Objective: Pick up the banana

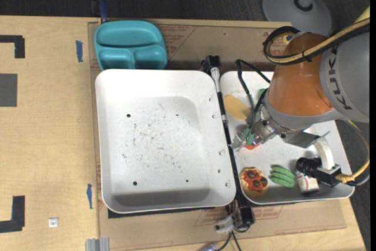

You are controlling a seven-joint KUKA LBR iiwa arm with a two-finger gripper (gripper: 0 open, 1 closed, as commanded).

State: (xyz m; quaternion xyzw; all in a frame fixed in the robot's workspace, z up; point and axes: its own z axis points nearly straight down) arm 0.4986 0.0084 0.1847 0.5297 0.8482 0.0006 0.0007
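Observation:
A pale yellow shape that looks like the banana lies in the right bin, at its upper left near the divider. My gripper hangs low over the same bin, just below and to the right of the banana. A small green and red thing sits right at the gripper's tip; I cannot tell whether it is held. The arm's orange band and grey body hide the bin's upper right part.
The left bin lies beside the right one. A round red and yellow toy, a green toy and a small white and brown item sit along the right bin's front. A teal tray stands behind the left bin.

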